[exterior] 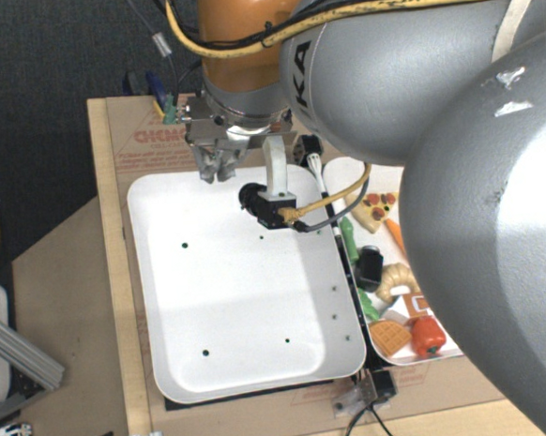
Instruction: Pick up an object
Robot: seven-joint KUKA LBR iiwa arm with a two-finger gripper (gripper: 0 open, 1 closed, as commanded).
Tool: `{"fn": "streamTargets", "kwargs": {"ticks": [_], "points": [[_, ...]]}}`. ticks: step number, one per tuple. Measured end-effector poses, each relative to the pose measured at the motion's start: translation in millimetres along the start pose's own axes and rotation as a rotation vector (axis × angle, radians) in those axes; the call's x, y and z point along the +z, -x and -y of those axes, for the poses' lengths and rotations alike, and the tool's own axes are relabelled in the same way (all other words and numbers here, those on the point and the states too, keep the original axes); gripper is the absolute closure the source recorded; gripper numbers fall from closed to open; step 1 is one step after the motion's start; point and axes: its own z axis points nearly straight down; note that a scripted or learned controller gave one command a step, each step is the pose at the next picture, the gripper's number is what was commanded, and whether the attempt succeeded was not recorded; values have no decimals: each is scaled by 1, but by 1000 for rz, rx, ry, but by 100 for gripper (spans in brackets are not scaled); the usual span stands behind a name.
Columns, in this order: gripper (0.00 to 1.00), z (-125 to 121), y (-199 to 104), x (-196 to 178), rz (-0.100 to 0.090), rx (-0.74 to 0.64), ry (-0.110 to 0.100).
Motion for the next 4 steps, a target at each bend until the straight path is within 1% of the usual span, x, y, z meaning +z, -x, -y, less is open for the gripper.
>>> {"fn": "streamTargets", "kwargs": {"ticks": [1,2,3,4], "points": [[100,-51,-1,-14,-1,-2,1],[100,-49,60,-19,2,4,-8],[100,-38,2,51,1,-6,-13],[100,6,-1,57,1,-3,-12]]}}
